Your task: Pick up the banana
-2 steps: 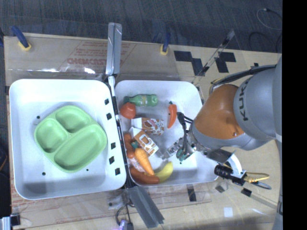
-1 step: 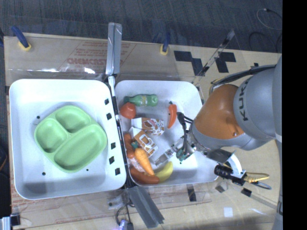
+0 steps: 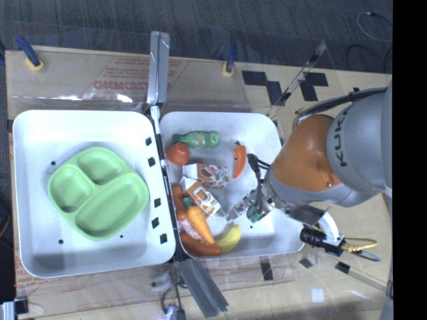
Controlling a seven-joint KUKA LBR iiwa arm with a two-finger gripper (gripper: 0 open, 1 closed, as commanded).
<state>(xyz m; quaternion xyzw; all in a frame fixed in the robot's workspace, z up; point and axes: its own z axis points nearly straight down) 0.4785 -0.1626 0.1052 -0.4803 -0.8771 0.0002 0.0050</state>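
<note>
Reaching into the right bin for the banana.

Hovering, grey arm over that bin's right half, gripper just beside the banana, fingers looking slightly parted and gripping nothing; lying near the front wall, banana touching a sausage and carrot; best approaching from the bare floor on the right, avoiding the wall.

One camera hangs fixed above the surface, looking down at a slight slant from moderate height. Both white bins sit within its frame, the left bin and the right bin side by side, with dark carpeted floor past the surface's far edge. The arm enters from the right.
</note>
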